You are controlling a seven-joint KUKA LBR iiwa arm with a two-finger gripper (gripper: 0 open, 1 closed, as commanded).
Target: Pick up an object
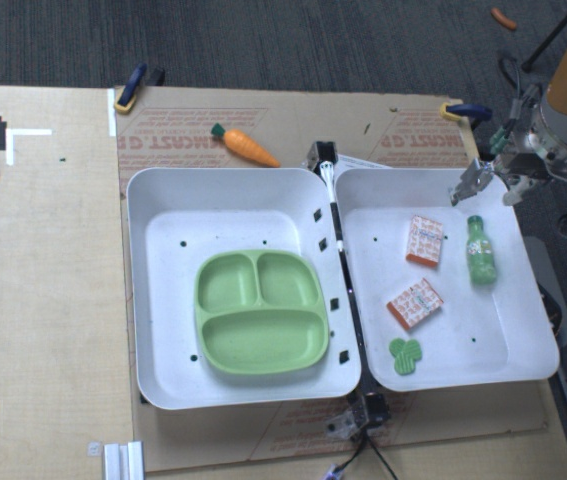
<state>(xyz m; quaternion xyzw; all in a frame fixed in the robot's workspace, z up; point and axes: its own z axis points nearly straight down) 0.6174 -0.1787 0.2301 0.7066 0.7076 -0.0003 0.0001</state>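
A: Where does the tool sit?

B: Upper right of the frame, above the far edge of the right bin. Its two fingers stand apart, with nothing between them.

A: What is nearest for it to take?

B: The small green bottle, lying on the bin floor just below the tool in the picture, its white cap pointing toward the tool. I would judge that the likeliest target.

A: How should the descent go?

B: Centre the fingers across the bottle's narrow width, not along its length, and come down straight. A round bottle lying flat will probably roll if one finger touches first, so both should close together near the middle of the body.

A: Anything else in that bin?

B: Two small flat packets with red and white print: one left of the bottle, near it but apart, and another lower down toward the bin's middle. A green broccoli-like toy lies near the bottom edge.

A: And the left bin?

B: It holds a green divided plate with three compartments; I see nothing in them.

A: Outside the bins?

B: A toy carrot lies on the cardboard sheet on the bench, above the left bin in the picture, well apart from the tool.
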